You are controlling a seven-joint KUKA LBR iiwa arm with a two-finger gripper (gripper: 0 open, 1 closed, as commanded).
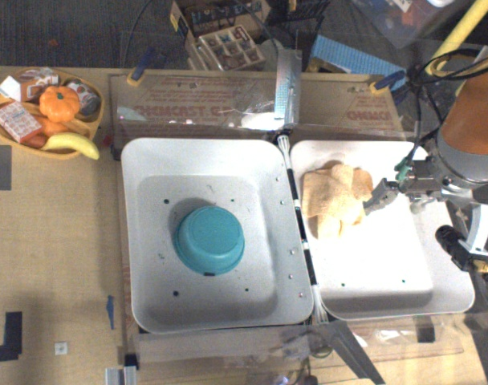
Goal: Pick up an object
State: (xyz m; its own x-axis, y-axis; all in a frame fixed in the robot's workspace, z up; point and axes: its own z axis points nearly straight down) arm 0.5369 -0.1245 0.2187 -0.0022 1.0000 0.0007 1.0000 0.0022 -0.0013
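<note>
Camera view from above, my pincer (378, 196) beside the tan soft toy (334, 199) in the right white bin (404, 283), its grip I cannot tell, teal bowl (210, 239) in the left bin (148, 175), tan worktop (43, 239), fruit basket (43, 119) at its corner, cluttered dark floor (67, 14) behind.

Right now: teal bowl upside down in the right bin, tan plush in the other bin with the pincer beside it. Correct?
Not quite. The camera view shows the teal bowl upside down in the left bin, not the right. The tan plush lies in the right bin, with the pincer beside it, at its right edge. The rest holds.
</note>
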